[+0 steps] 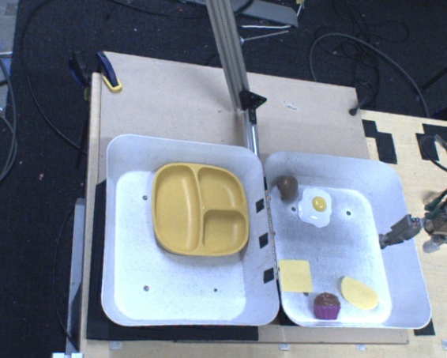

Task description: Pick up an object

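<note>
The fried-egg toy (315, 207) lies in the right white bin (404, 273), ungrasped; the claw (396, 232) hovers at the rim, apparently holding nothing, its opening unclear.

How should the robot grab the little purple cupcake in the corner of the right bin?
Best from straight above, pincer closing across the purple cupcake's round sides. It stands upright and looks about as tall as it is wide, so there is something to squeeze. The right bin's near wall is close in front of it, and the yellow square lies close beside it, so a sideways approach would probably bump something.
</note>
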You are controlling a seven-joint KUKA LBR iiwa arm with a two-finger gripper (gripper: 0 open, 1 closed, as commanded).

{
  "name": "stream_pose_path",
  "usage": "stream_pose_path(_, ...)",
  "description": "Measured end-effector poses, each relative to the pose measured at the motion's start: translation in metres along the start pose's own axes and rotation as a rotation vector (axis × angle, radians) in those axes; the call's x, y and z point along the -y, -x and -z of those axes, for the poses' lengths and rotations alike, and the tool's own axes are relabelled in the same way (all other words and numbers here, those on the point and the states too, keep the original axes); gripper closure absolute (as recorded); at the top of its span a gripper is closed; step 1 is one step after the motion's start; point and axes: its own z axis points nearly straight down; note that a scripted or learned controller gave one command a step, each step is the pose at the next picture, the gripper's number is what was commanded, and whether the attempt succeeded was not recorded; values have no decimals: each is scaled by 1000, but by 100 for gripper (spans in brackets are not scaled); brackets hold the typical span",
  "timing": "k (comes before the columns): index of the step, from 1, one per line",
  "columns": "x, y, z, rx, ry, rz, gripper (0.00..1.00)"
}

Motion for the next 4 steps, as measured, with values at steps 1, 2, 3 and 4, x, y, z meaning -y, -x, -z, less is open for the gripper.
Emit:
stream_pose_path(1, 1, -10, -48, -2, -4, -1, 0)
stream_pose_path(2, 3, -9, -112, -3, -6, -2, 0)
stream_pose_path(3, 0, -19, -167, -3, -5, -1, 0)
stream_pose_path(4, -1, -18, -154, -1, 0, -3, 100)
